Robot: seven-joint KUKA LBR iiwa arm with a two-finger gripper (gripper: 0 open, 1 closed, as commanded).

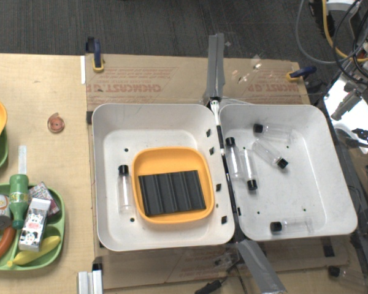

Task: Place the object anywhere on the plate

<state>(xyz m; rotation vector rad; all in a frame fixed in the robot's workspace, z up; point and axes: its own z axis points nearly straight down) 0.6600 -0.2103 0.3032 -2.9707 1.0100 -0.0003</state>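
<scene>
Two bins: left bin (101, 182) and right bin (331, 182) sit side by side, touching along the middle.
Plate: an orange plate (172, 154) lies in the left bin, near its centre.
Block: a black ribbed block (172, 192) covers most of the plate's floor, leaving the rim and a narrow margin bare.
Object: we take it to be a clear, black-capped vial. Five lie loose in the right bin: a pair (240, 167) just beside the dividing wall, one tilted (271, 154) near the middle, one (267, 129) toward the far wall, one (289, 226) by the near wall.
Stray vial: another vial (124, 190) lies in the left bin, just beside the plate's left rim and off it.
Grip state: we cannot tell.
Step in hand: by our judgement, choosing and picking a vial; none rests on the plate.
Doing it well: we favour the tilted vial, which lies apart from its neighbours. We close across its narrow body, not along it, since a round vial may roll.
Release: we set it low on the block, lengthwise in a groove, so it stays put.
</scene>
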